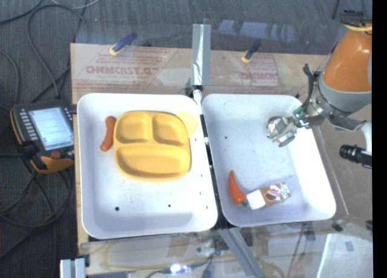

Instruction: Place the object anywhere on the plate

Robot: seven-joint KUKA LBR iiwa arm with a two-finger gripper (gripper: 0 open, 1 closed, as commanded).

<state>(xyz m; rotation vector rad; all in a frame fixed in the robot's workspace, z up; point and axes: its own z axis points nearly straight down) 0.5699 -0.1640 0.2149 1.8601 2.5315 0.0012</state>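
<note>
A yellow divided plate point(153, 145) lies in the left bin point(145, 216), with three compartments. An orange sausage-like piece point(108, 133) lies just left of the plate on the bin floor. In the right bin point(302, 210) a red-orange chili-shaped object point(236, 188) lies near the front left, and a small carton with a red and white label point(269, 195) lies beside it on its right. My gripper point(281, 130) hangs over the right bin's back right part, well behind both of those objects.
A metal divider post point(199, 56) stands between the bins at the back. A teach pendant point(43, 132) sits left of the bench. Two clamps point(123, 43) hold the board behind the bins. Cables lie on the floor beyond.
</note>
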